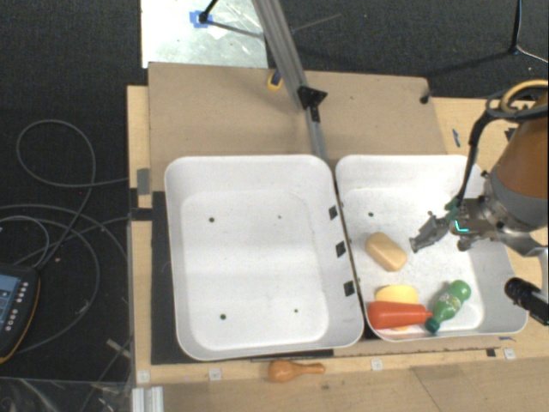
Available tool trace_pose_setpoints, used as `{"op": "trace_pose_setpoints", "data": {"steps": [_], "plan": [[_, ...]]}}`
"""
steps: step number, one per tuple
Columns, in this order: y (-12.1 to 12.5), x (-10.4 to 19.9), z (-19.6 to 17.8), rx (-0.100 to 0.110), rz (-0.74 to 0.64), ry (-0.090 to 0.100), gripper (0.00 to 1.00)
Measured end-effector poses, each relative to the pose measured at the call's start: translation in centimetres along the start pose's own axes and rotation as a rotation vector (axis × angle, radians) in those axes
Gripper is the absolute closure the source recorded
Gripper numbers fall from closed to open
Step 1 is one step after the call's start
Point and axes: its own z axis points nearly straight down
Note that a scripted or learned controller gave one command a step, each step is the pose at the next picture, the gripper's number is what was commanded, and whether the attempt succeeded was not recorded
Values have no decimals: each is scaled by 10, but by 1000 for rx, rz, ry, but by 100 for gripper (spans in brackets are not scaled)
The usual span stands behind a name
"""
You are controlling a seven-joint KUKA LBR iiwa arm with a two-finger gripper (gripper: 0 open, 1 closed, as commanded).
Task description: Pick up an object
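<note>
In the right bin (403,178), a tan oval lump (386,251) lies near the middle. At its front edge a yellow piece (396,293) and a red-orange carrot-like piece (399,314) lie together, with a green bottle (449,303) just to their right. My gripper (422,235) reaches in from the right, low over the bin floor, its fingers pointing left. It is open, with nothing between the fingers, and its tips are just right of the tan lump, a small gap apart from it.
The left bin (253,174) adjoins the right one along a shared rim with black clips (340,249). A small orange object (296,369) lies on the bench in front of the bins. A slanted metal pole (287,50) crosses behind them.
</note>
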Motion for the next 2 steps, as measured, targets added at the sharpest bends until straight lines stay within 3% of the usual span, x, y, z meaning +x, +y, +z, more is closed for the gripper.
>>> {"op": "trace_pose_setpoints", "data": {"steps": [2], "plan": [[6,1,118,6,2,1,0]]}}
